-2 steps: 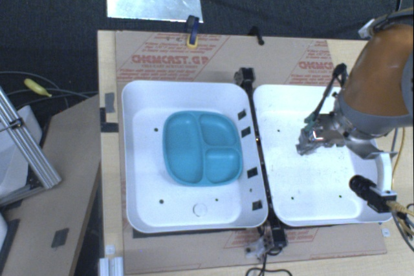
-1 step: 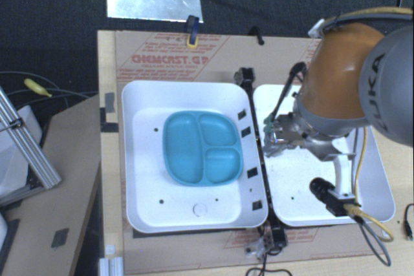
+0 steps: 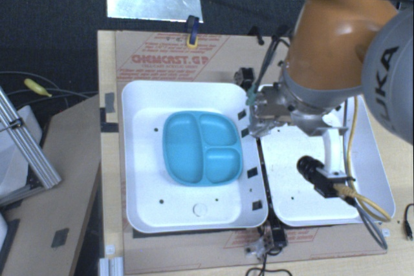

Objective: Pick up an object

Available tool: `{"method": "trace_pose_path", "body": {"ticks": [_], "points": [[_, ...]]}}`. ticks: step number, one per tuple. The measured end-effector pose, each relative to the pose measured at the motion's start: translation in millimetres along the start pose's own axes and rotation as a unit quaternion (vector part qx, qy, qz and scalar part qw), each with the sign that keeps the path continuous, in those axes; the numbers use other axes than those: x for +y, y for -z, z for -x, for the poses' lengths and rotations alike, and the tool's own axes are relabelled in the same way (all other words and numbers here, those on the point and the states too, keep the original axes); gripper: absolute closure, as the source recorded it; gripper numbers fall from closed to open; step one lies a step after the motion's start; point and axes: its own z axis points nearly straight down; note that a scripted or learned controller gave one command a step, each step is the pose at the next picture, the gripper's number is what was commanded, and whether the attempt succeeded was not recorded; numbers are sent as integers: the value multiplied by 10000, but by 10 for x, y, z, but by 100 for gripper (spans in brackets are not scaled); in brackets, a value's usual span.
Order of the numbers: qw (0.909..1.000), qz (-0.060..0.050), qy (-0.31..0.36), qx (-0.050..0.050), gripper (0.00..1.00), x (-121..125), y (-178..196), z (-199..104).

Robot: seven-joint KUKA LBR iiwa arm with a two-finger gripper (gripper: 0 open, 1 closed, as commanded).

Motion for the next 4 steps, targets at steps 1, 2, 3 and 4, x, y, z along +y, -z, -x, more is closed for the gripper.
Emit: {"method": "trace_pose_path", "body": {"ticks": [1,2,3,4], "points": [[10000,-28,-25,-8,100,1,319,-221],[10000,-30,-20,-6,100,6,582,-629],[10000,39,-37,12,100,21,1984,-412],[10000,-78,-13,-22,100,6,1208,-971]]}}
